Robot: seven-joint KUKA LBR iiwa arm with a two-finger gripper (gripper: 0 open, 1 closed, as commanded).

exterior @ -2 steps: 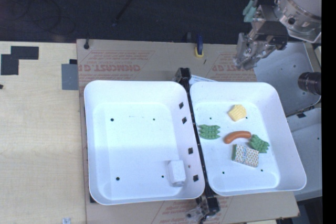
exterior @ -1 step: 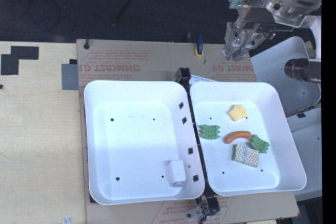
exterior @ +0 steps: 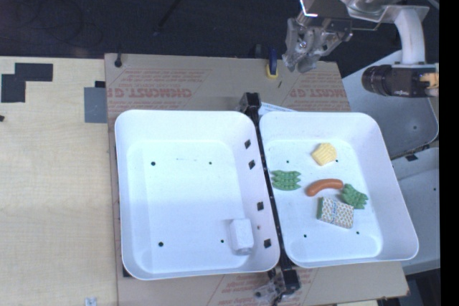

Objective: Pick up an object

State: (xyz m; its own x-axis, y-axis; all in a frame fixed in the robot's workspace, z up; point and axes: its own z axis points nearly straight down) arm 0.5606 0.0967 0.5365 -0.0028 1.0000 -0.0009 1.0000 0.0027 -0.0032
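**Bench inventory: arm raised, bins stocked on one side**

Cardboard sheeting [exterior: 179,82] covered the bench beneath two shallow white bins set edge to edge, presumably so that items could be carried from one to the other across a short gap.

- Left bin [exterior: 136,154]: one small white block [exterior: 241,234] near its lower right corner, hard to make out against the floor.
- Right bin [exterior: 373,147]: five pieces, loosely grouped around the middle. A yellow corn piece [exterior: 324,153] lay uppermost; below it an orange sausage [exterior: 324,187]; to the left, beside the dividing rims, a green pea pod [exterior: 286,180]; to the right, a green leafy piece [exterior: 354,195] touching a pale speckled square [exterior: 336,212].
- Gripper [exterior: 304,58]: hanging high over the far edge of the cardboard, well apart from every item and outside both bins. Whether its fingers stood apart or together could not be told from where I stood; nothing was visible between them.

Judgement: the pick had not begun. The spaced items, corn and sausage, looked the easier targets; the leaf and square, being in contact, risked a muddled grasp.
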